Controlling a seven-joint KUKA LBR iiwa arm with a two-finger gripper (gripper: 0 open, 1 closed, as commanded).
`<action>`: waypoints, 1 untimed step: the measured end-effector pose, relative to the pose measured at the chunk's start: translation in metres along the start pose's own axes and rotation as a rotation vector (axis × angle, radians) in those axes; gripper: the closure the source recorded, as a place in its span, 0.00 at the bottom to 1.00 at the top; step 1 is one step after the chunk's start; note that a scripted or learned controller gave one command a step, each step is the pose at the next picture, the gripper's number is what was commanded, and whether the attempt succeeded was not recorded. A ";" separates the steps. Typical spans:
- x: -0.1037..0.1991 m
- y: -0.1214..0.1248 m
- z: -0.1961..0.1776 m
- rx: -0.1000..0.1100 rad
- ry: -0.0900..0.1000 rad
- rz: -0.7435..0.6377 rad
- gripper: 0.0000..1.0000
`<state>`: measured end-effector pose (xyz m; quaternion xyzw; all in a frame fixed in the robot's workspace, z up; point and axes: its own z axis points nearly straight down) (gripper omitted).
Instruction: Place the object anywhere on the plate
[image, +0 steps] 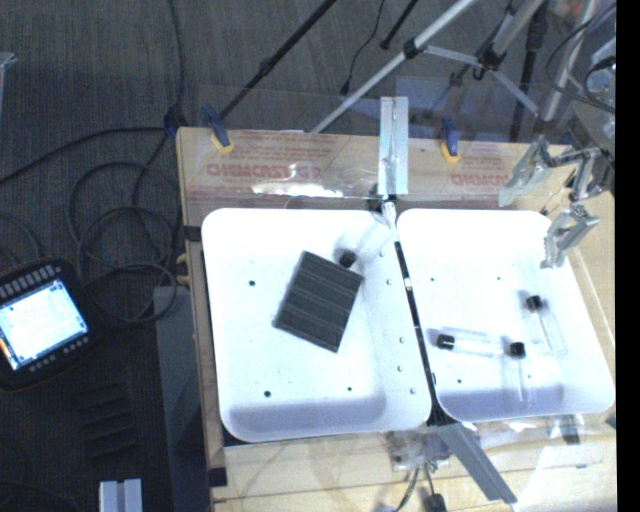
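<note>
My pincer (560, 215) hangs at the upper right, above the far right corner of the right bin (600, 395). Whether it is apart or together I cannot tell — the metal blurs against the white wall and the clutter behind.

Below it, on the right bin's floor, lie three clear tubes with black caps, each nearly see-through, so the dark cap is what marks it out. One tube (538, 320) lies near the right wall with its cap toward the far side. A second tube (468, 343) lies crosswise near the bin's middle, with its cap at the left end. A third tube (519, 368) lies just right of that one, its cap at the far end.

In the left bin (240, 400) the plate (319, 301) — a dark, ribbed rectangle — sits tilted. A fourth tube (362, 245) rests by the plate's far corner, its cap touching or just beside the edge.

The surface (300, 165) shows pale wood beyond the bins.
</note>
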<state>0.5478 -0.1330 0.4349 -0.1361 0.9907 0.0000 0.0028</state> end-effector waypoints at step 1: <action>-0.038 0.086 0.001 -0.003 0.000 -0.527 0.00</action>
